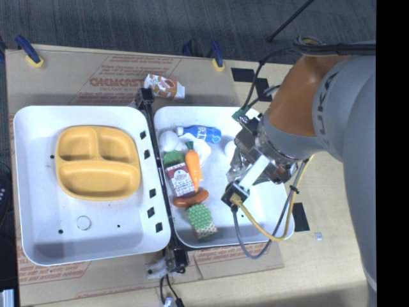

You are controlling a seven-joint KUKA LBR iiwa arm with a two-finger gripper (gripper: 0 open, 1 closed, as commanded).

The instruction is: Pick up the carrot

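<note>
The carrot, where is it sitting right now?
The carrot lies in the right bin, toward its left side, just right of the red carton and above the sausage.

The arm [345, 101] is thick and grey, with a broad orange band [297, 98] above the wrist. Its head is dark metal with white blocks, and a yellow cable [265, 229] loops beneath it.

bins [38, 235]: white plastic, smooth, faint sheen
tray [98, 160]: yellow plastic, matt
carrot [193, 166]: orange plastic, glossy
surface [332, 261]: tan cardboard, matt
arm [345, 101]: grey and orange, smooth casing
</note>
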